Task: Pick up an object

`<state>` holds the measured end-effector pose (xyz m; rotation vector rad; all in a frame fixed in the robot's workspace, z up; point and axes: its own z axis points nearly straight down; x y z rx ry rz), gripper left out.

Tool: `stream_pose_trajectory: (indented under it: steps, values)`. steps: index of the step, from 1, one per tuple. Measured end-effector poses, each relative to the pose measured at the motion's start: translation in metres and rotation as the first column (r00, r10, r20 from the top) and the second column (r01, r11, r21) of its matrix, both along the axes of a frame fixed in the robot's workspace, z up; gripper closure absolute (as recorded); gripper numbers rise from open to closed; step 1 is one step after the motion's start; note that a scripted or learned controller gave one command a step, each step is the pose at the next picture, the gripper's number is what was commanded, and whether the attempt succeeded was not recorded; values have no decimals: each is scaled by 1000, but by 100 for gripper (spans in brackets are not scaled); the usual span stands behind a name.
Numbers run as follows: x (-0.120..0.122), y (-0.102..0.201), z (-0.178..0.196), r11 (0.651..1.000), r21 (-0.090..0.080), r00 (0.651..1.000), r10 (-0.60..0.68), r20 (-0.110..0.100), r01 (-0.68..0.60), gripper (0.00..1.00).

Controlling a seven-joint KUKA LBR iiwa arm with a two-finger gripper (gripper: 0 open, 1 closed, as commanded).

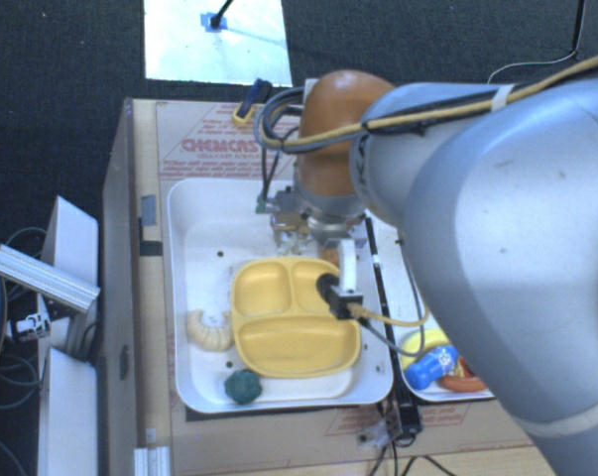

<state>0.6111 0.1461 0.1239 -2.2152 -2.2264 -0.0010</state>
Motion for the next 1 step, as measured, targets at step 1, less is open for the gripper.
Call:
stream_pose_trajectory:
  steps: [1]
  values:
    - [-16, 16, 7, 1000, 0, 1000, 0, -1, 0, 100]
